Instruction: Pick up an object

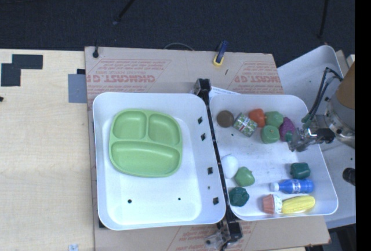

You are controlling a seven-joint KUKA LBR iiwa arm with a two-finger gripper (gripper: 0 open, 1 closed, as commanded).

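Note:
The right bin holds several small objects: a brown ball, a small can, an orange-red piece, two green pieces, a purple piece, a dark green piece, a blue bottle, a yellow corn cob, a white ball, a light green pepper and a teal lump. My gripper hangs at the bin's right edge, just right of the purple piece. Nothing shows between its fingers.
The left bin holds a green divided plate. A black divider runs between the bins. Cardboard lies under both. The arm's wrist and cables stand over the right rim.

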